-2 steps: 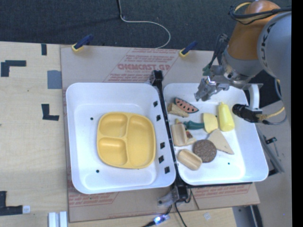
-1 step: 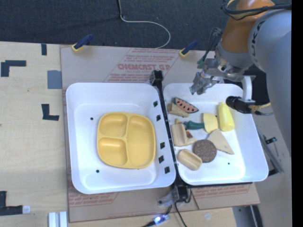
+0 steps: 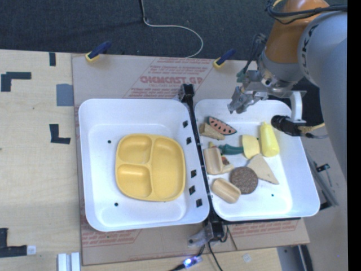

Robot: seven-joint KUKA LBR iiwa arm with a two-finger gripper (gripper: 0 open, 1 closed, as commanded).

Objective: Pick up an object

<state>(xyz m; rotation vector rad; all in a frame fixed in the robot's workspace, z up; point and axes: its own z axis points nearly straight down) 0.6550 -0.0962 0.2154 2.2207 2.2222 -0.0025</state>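
The robot's pincer (image 3: 238, 104) hangs over the back edge of the right white plastic bin (image 3: 293, 205). Nothing is between its fingers, and they look nearly shut, though they are small and dark here, so I cannot tell for sure. No toy has been picked up yet. The toys all lie in the bin below the pincer. The nearest is the red and green watermelon slice (image 3: 221, 126), just below and a little left. The yellow corn cob (image 3: 269, 139) lies below and right.
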